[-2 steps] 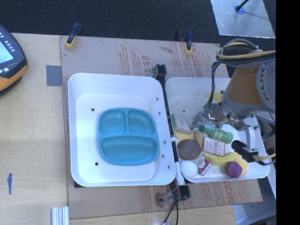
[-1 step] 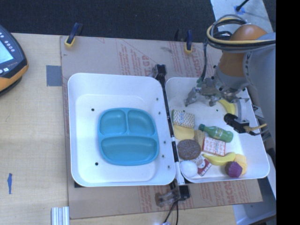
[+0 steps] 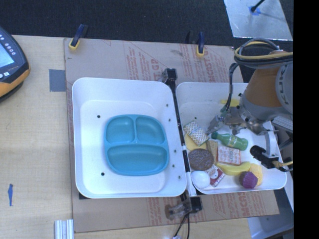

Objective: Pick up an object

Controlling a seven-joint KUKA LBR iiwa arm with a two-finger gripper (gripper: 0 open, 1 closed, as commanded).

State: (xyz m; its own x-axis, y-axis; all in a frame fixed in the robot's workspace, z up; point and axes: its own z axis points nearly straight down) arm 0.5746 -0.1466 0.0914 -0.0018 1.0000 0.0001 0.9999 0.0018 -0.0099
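My gripper [image 3: 227, 123] hangs low over the right bin [image 3: 199, 96], near its middle, just above a green bottle [image 3: 233, 141] that lies on its side. The arm's orange band [image 3: 261, 89] rises behind it at the right. Around the bottle lie a checked sachet [image 3: 195, 132], a brown round cookie [image 3: 201, 159], a red-and-white card [image 3: 229, 156], a banana [image 3: 230, 169], a white egg [image 3: 200, 178] and a purple piece [image 3: 248, 179]. The view shows nothing held between the gripper's tips.
The left bin [image 3: 87, 133] holds a blue divided plate [image 3: 136, 144]. A small printed packet [image 3: 216, 176] lies by the egg. A black divider strip [image 3: 178, 128] runs between the bins. A yellow-and-grey device [image 3: 10, 59] sits on the bench's far left.
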